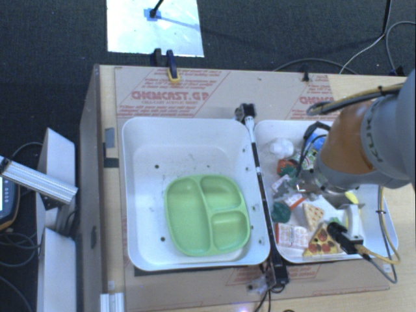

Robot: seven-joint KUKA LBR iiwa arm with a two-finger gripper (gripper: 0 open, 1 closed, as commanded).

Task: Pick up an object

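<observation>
Brown board backs two white bins. Whether the gripper (296, 190) is clenched cannot be told; it hangs inside the right bin (377, 242) above small toys (305, 223). Further left, the left bin (140, 174) holds a smooth green divided plate (207, 214).

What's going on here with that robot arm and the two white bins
A grey arm with an orange band reaches in from the right and hangs over the right bin, which holds a jumble of small toys, among them a pizza slice and a white lump. Its gripper is low among them, but nothing can be seen held in it. The left bin holds a green divided plate, lying flat.
</observation>
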